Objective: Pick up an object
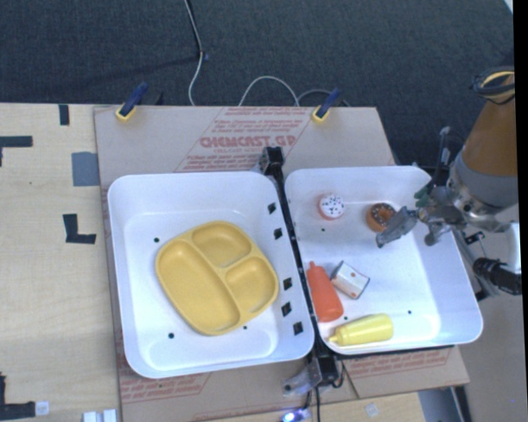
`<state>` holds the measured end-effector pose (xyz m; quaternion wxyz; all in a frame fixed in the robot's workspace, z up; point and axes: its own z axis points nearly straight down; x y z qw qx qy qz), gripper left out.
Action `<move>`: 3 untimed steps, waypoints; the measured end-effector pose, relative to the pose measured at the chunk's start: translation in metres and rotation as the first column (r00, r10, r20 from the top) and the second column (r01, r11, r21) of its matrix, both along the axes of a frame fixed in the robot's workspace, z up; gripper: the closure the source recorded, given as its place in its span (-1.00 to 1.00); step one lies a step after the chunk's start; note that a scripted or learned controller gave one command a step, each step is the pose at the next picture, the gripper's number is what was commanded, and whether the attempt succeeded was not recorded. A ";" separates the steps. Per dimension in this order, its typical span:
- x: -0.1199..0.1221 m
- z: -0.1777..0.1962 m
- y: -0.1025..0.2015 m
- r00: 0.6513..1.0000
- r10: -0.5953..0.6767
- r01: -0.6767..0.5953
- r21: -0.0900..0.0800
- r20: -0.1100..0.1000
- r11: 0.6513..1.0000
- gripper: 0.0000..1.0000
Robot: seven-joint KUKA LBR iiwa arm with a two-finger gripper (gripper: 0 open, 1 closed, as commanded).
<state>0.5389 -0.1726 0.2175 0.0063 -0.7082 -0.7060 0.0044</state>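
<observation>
Your gripper (409,227) sits w/ fingers spread, holding nothing, beside the brown ball (381,215); descending could nudge it away.

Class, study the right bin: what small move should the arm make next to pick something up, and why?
Probably a short move left and down onto the brown round object. The gripper hangs just beside it, holding nothing, while the orange bottle and yellow object lie farther off.
</observation>
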 end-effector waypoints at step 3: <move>0.008 -0.108 0.012 1.000 0.004 -0.004 -0.003 0.011 1.000 -1.00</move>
